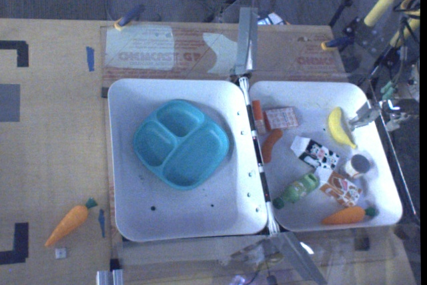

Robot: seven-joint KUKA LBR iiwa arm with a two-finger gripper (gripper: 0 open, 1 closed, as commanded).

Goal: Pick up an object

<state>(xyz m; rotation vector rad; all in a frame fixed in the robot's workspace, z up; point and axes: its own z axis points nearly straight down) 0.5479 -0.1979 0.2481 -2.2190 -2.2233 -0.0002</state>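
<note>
**Nearly on the banana, grasp not yet made**

Camera view: I take the banana (340,128) as my reference, since it lies closest to the gripper (365,117). The gripper sits just beside the banana's upper right end, at the far right side of the right bin (313,91). Nothing is visibly held, and I cannot tell from this slant whether the gripper is open or closed.

Below and left of the banana lies a black-and-white carton (317,153). A small grey cup (360,162) stands below the banana, and a printed orange packet (341,189) lies further down. A carrot (347,215) and a green bottle (298,189) lie well below the banana. A pink box (280,118) rests to the banana's left, apart from it. Far left of the banana, the left bin (127,103) holds a blue divided plate (180,143).

My judgement is that the banana is the sensible target. It lies free of its neighbours, so there is room to close on it. I would turn the wrist so the jaws close across its narrow width, not along its curve. I would centre over its thick middle, descend straight, and keep clear of the bin wall on the right. Its smooth, curved skin could slip out of an off-centre grip.
</note>
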